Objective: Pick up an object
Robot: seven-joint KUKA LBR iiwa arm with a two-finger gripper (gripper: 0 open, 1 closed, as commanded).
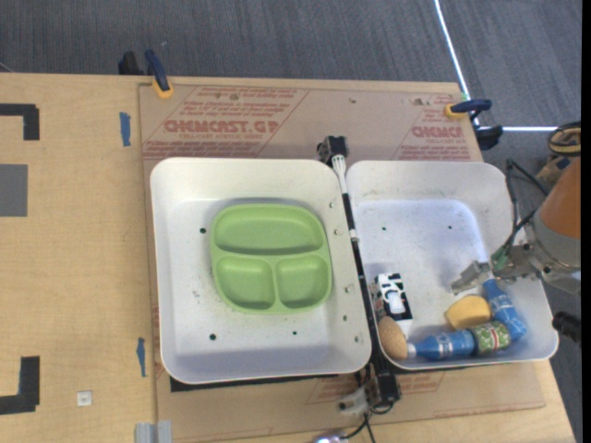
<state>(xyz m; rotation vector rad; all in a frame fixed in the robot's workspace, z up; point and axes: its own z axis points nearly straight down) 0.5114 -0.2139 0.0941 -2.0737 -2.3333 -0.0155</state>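
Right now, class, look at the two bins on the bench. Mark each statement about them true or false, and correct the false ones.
1. The green divided tray lies in the left bin. True.
2. The yellow object sits in the left bin. False: it lies in the right bin, near its lower right corner.
3. The blue bottle lies on its side along the right bin's near wall. True.
4. The tool hangs above the green divided tray. False: it is over the right bin, just above the yellow object.
5. The black and white item rests on the tray. False: it lies in the right bin, near the divider between the bins.
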